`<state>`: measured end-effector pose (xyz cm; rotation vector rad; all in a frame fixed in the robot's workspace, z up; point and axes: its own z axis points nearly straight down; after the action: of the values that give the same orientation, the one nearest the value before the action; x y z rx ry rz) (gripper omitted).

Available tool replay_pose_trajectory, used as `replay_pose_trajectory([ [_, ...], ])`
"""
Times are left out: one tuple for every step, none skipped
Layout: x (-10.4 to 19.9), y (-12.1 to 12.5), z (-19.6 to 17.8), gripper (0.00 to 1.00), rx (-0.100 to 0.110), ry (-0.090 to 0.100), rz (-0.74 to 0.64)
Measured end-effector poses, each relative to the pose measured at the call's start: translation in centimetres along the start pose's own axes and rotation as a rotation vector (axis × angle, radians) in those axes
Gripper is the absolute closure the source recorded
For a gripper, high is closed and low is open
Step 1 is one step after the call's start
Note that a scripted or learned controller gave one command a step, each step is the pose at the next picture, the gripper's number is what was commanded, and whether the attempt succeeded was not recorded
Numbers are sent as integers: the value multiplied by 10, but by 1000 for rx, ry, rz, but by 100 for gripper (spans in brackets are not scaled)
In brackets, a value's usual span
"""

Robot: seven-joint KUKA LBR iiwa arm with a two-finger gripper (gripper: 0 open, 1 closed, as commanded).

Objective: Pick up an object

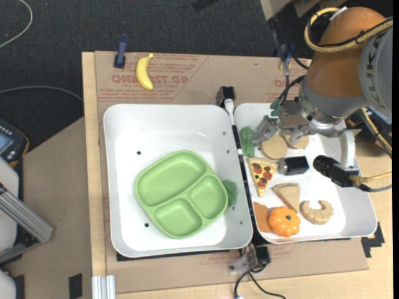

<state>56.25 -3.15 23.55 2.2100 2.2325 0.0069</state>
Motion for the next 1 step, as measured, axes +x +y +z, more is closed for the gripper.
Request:
replay_pose_trajectory([
  [-6, 0, -10, 100, -1, -4, 9],
])
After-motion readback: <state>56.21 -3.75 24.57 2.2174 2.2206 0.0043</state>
